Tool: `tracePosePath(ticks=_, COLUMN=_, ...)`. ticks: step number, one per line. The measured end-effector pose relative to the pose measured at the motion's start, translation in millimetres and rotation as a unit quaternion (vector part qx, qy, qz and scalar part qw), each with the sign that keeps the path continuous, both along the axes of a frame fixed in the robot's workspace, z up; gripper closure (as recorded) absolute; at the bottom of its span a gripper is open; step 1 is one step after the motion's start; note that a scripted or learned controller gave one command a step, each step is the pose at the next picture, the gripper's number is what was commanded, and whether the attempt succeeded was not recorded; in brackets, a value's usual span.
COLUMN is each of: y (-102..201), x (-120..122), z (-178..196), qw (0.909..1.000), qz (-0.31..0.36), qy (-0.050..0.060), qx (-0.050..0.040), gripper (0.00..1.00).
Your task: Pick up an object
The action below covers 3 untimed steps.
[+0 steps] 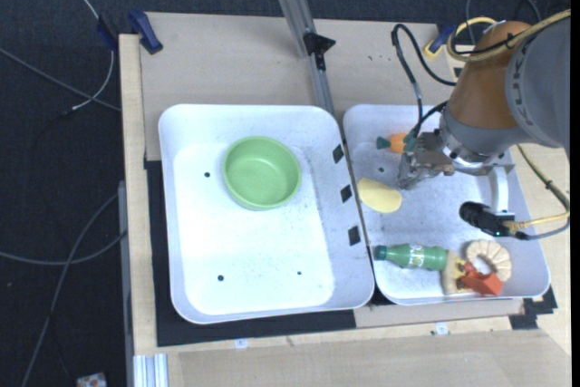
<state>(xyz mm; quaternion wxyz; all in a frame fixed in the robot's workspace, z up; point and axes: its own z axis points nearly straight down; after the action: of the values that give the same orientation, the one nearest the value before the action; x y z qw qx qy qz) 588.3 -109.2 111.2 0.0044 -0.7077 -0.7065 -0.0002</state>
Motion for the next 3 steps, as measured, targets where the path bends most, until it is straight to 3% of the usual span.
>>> tracePosePath(ticks=2, y=15, x=1, z=102, qw=1.0, qz=0.002, qy=-0.006, qx=-0.0024, gripper=1.0)
tracePosePath(ticks=3, y=15, x=2, z=105, qw=1.0, qz=0.002, qy=-0.005, qx=-0.0031, gripper=1.0)
